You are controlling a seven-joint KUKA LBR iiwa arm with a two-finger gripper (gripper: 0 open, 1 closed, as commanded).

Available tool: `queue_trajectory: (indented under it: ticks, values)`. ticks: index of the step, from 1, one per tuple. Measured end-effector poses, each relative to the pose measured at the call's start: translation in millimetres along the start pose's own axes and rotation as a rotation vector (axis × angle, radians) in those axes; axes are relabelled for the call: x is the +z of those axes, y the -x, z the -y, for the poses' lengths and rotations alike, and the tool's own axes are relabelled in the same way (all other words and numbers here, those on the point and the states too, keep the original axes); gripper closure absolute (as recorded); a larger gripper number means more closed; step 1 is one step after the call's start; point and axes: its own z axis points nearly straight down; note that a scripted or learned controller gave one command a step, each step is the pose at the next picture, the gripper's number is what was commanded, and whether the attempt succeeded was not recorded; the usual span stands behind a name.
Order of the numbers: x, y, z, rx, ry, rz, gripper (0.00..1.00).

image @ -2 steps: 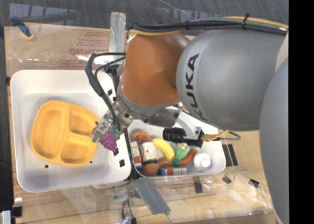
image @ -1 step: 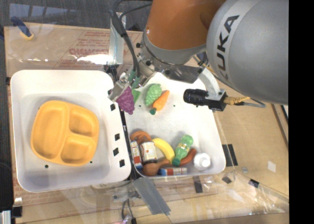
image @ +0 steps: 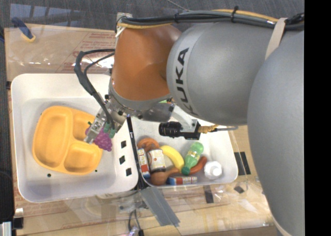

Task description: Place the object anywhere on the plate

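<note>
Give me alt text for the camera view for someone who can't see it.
A grey KUKA arm's gripper holds purple toy grapes at the right edge of a yellow divided plate in the left white bin. The right bin holds a banana, a green bottle and other small items.

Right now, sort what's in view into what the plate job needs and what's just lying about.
For the job:
- purple grapes, between the fingers of the tool
- yellow plate, in the left bin

Lying about, all in the right bin:
- banana
- green bottle
- small can
- white bottle
</note>
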Motion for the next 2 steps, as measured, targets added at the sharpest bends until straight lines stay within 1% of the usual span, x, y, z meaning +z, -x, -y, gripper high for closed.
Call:
queue_trajectory:
  ticks: [1,2]
  values:
    - [-114.3,-24.5,12.2,-0.007,0.011,0.009,1.0]
    - [-13.3,-51.3,-18.7,-0.136,-0.002,-0.001,1.0]
